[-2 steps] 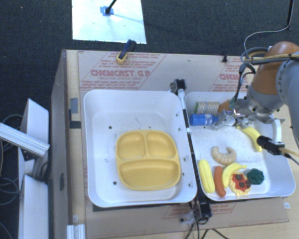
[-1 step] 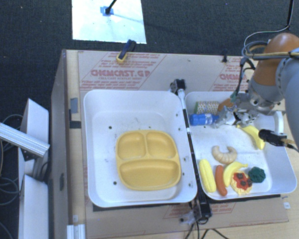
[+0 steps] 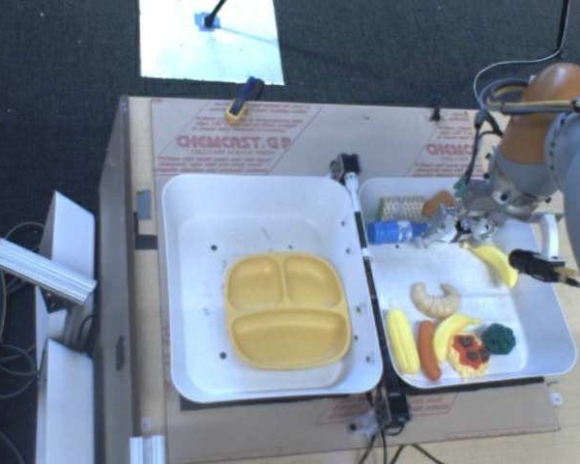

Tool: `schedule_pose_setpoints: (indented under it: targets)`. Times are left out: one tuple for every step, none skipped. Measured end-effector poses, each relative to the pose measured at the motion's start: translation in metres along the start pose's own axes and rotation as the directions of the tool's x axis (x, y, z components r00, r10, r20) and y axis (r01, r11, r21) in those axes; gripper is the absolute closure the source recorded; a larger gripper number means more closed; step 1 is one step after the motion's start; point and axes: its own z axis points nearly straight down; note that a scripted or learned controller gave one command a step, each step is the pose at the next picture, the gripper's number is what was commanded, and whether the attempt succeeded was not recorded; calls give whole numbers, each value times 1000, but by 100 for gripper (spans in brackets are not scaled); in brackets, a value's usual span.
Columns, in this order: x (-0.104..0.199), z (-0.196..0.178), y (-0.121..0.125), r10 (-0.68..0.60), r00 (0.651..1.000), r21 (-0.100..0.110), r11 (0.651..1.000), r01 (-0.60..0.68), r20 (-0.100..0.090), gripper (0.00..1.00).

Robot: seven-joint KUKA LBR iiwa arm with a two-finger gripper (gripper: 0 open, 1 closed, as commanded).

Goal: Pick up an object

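Several toy foods crowd the right bin (image 3: 561, 351), and the gripper (image 3: 461, 222) hangs low at its back, just beside the blue bottle (image 3: 398, 231) and a banana (image 3: 494, 263). Its grip I cannot make out. Such crowding could spoil the grab.

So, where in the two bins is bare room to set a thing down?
Left shallow white bin: bare floor rings the yellow divided plastic plate, widest behind it and to its left. Right white bin: a bare patch between the blue bottle and the beige croissant. Its near edge is crowded with toy food; the gripper crowds the far end.
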Motion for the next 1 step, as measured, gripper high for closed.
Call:
schedule_pose_setpoints:
  targets:
    - [-17, 3, -40, -4, 998, -105, 994, 10, 62, 0]
